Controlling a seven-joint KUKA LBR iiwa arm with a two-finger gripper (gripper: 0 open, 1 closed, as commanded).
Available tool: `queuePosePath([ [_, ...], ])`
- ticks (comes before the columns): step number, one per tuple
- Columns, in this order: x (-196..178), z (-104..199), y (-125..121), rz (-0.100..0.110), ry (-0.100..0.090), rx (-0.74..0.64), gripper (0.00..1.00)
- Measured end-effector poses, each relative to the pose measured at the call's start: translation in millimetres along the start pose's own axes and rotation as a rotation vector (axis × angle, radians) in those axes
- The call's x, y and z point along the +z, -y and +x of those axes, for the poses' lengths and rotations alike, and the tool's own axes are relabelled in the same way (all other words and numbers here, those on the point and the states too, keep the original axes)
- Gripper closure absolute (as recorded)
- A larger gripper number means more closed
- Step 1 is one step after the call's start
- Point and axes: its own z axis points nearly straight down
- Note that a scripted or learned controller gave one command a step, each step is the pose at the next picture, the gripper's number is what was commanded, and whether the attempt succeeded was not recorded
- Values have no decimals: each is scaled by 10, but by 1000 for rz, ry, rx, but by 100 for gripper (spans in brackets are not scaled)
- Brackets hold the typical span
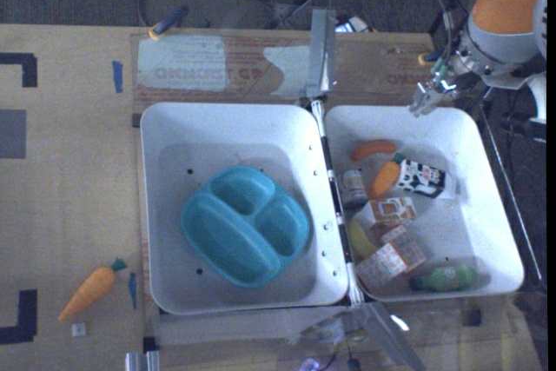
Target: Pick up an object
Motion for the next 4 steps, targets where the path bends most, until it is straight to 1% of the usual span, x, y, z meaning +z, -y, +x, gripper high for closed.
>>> queuePosePath([
  [1, 85, -331, 109, -1, 1, 79, 100],
  [2, -32, -327, 89, -6, 5, 76, 100],
  [3, 0, -15, 462, 2, -3, -147, 100],
  [4, -113, -21, 450, -3, 0, -146, 100],
])
